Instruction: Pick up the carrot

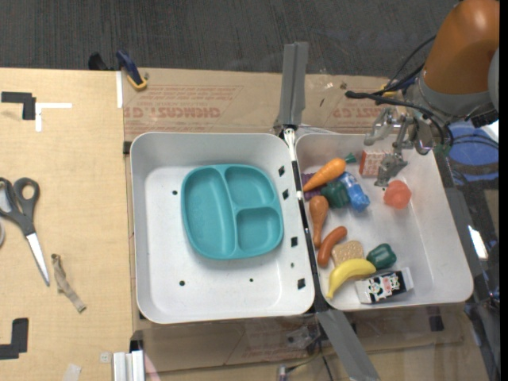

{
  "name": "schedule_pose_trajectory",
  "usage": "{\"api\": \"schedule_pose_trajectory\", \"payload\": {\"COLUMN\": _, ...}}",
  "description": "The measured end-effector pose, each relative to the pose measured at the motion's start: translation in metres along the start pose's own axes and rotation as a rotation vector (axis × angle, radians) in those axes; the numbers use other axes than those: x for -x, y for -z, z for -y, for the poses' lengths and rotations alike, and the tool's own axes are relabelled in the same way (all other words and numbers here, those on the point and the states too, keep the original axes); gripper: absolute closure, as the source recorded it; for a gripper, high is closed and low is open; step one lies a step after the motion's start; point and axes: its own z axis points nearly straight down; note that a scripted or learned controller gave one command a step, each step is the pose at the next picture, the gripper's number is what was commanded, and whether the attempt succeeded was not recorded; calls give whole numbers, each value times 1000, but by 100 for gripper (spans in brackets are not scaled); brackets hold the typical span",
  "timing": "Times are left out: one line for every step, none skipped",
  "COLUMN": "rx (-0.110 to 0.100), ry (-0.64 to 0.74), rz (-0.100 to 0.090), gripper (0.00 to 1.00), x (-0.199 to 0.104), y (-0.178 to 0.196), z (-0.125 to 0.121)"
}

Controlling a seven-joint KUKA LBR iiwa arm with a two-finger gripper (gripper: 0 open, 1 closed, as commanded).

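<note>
Jaws (394, 163) above right bin, carrot (325, 175) well left

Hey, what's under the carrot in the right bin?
The carrot lies tilted, its lower end over a dark green toy beside a blue one. Whatever sits directly beneath it is covered.

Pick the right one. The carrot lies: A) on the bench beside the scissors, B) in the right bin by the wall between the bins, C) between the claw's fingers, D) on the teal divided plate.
B: the carrot lies in the right bin, close to the dividing wall, apart from the claw.
</note>
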Motion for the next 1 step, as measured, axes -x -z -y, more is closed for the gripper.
{"api": "schedule_pose_trajectory", "payload": {"rx": 1, "ry": -58, "rz": 9, "gripper": 0, "x": -12, "y": -80, "z": -54}}
